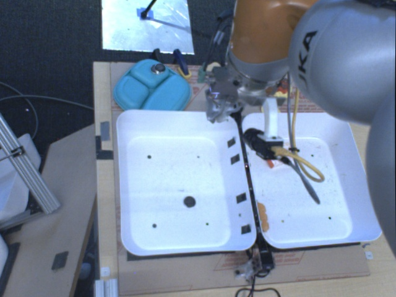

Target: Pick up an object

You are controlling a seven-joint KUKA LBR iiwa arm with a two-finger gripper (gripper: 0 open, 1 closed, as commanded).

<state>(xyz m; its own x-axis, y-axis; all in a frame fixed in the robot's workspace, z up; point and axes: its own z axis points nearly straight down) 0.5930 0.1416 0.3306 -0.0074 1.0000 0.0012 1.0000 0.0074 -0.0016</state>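
My gripper (221,109) hangs over the far end of the ridge between the two white bins, just above the back rim. Nothing can be seen held in it. A small dark round disc (189,201) lies flat in the left bin (139,166), well toward the front and far from the gripper. In the right bin (334,221) an orange-brown piece (263,216) rests against the left wall near the front. A thin grey stick-like object (308,183) lies slanted in the middle of that bin, and a small red bit (270,163) sits close under the wrist.
A light blue lidded container (151,86) sits behind the left bin, with a blue clip (180,61) beside it. The large grey arm (334,48) covers the far right corner. A metal frame (25,172) stands to the left of the bench.
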